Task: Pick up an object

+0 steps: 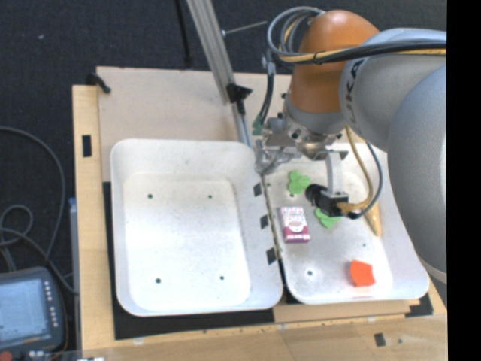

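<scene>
Green object (298, 180) beside the end effector (272, 156) is partly hidden, shape unclear.

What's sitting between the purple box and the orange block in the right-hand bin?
Nothing. In the camera view, the stretch between the purple box and the orange block is bare white floor of the right-hand bin.

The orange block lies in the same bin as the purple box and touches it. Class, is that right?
No. The orange block lies in the same bin as the purple box but apart from it, with bare floor between, as the camera view shows.
</scene>
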Available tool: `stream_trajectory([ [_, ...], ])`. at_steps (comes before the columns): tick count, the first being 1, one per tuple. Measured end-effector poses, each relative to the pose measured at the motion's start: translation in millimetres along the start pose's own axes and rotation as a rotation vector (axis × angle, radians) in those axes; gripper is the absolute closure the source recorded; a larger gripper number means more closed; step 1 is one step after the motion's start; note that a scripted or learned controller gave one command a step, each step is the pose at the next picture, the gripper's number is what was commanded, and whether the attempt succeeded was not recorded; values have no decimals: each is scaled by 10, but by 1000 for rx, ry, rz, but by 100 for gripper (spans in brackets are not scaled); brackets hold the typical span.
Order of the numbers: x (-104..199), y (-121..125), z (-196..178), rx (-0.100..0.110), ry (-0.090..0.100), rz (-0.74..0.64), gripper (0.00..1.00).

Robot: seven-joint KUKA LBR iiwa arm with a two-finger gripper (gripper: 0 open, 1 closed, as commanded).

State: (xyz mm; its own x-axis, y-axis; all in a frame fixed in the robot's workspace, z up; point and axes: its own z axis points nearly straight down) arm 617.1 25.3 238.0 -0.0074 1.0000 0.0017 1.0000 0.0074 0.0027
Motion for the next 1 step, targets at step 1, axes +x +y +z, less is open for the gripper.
stream_trajectory([
  [1, 483, 46, -93, 1, 0, 0, 100],
])
